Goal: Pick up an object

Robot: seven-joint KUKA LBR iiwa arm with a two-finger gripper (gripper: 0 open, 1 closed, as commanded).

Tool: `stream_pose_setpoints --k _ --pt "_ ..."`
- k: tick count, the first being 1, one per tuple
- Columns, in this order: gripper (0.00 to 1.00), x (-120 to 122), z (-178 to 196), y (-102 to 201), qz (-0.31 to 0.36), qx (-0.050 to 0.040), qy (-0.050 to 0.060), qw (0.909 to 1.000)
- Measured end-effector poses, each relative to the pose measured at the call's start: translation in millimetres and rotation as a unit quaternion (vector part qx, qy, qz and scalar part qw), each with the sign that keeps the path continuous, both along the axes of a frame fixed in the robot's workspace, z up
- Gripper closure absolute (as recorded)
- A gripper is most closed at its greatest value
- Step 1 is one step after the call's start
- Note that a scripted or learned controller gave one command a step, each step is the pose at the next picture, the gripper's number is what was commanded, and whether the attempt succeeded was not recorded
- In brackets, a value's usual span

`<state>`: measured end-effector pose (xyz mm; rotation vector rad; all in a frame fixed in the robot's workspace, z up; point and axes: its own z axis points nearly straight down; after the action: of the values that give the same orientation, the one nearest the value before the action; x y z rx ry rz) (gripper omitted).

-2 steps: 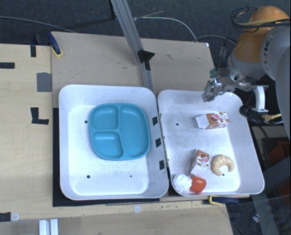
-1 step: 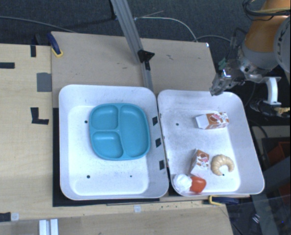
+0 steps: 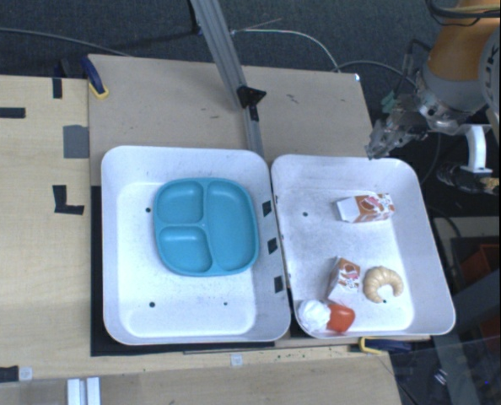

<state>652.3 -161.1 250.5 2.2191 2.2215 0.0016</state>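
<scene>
The right bin (image 3: 402, 180) holds a small white and orange carton (image 3: 364, 207) near its far side. A second, smaller carton (image 3: 344, 278) lies toward the front, with a tan croissant (image 3: 382, 283) just right of it. A red and white object (image 3: 327, 317) rests in the front left corner. My gripper (image 3: 379, 146) hangs above the bin's far right rim, beyond the upper carton and away from all the objects. It is small and dark against the background.
The left bin (image 3: 124, 226) carries a blue divided plate (image 3: 206, 226). A grey metal pole (image 3: 225, 49) slants down from the top to the gap between the bins. Cables run across the dark floor behind the bench.
</scene>
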Motion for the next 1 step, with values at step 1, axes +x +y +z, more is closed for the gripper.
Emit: stream_pose_setpoints --k 1 --pt "1.00 -12.1 -14.5 54.4 0.002 0.0010 0.002 1.0000"
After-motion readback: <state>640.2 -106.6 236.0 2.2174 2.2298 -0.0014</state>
